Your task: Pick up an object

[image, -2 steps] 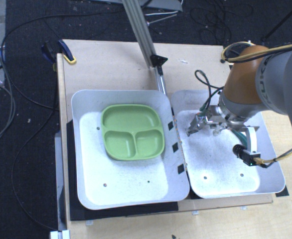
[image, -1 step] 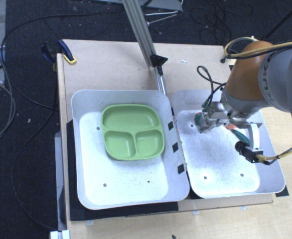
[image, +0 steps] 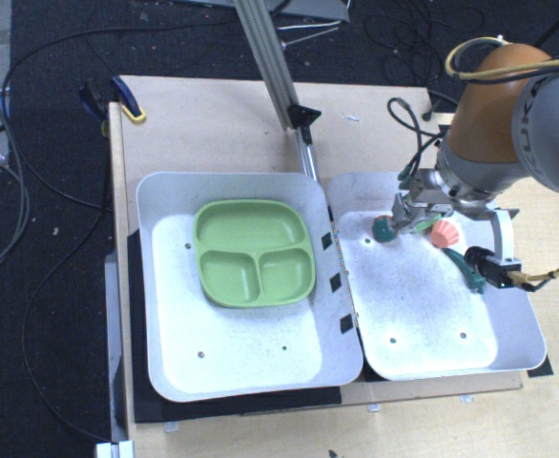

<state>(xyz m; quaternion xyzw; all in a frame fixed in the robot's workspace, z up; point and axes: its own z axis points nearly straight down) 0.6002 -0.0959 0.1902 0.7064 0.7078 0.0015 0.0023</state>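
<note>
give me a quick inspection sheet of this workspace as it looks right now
surface: wooden bench bearing two shallow white bins, left bin and right bin
job's things: teal object, pink object and dark green tool in the right bin
clutter: green divided tray in the left bin
grippers: gripper low over the right bin beside the teal object
cables: black cables on the floor
surroundings: dark floor, metal strut

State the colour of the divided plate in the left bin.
Light green; the plate shows clearly in the camera view.
</note>
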